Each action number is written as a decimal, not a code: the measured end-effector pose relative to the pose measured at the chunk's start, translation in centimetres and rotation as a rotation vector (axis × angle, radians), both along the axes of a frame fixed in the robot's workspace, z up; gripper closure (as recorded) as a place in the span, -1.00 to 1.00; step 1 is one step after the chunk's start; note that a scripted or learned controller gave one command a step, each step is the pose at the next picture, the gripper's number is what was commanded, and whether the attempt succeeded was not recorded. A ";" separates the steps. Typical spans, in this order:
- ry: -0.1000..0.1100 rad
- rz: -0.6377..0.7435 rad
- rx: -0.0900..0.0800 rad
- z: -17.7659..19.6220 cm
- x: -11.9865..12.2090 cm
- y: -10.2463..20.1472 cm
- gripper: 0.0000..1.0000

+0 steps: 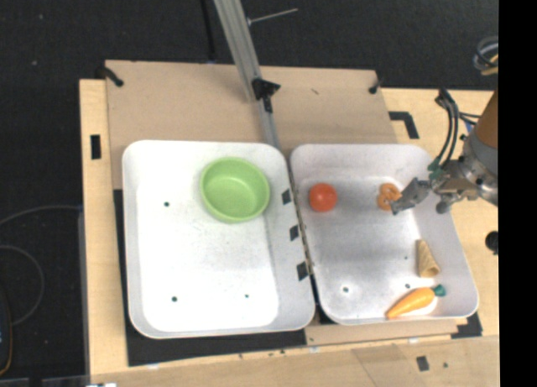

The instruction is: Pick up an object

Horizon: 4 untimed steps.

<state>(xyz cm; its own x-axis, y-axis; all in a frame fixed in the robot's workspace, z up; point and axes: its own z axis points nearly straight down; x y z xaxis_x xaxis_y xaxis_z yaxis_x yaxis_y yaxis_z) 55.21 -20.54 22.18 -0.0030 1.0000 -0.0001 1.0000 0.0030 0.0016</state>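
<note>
Nearest the lens stands a slanted metal pole [239, 33], rising from the bench's far edge at twelve o'clock. At three o'clock the gripper [409, 198] reaches into the right bin [361, 159]; whether its fingers are spread or pressed together I cannot tell. Its tip is just beside a small orange-brown lump [387, 196], which lies at its nine o'clock; contact is unclear. Farther toward nine o'clock in that bin sits a red ball [322, 197]. Toward five o'clock from the gripper lies a tan cone [427, 257], and below it, near the bin's front corner, a toy carrot [413, 301]. The left bin [168, 293] holds a green bowl [236, 190] at its far side.
</note>
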 end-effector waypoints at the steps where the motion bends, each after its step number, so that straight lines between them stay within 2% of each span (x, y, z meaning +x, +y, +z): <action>1: 0.000 0.000 0.000 0.0 0.0 0.0 -1.00; 4: 0.004 -0.004 -0.002 -12.3 -0.5 -0.3 -1.00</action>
<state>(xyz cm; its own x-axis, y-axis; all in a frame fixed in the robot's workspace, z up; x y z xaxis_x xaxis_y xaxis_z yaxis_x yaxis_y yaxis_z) 54.66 -20.88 9.92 0.0015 1.0000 -0.0022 1.0000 -0.0015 -0.0020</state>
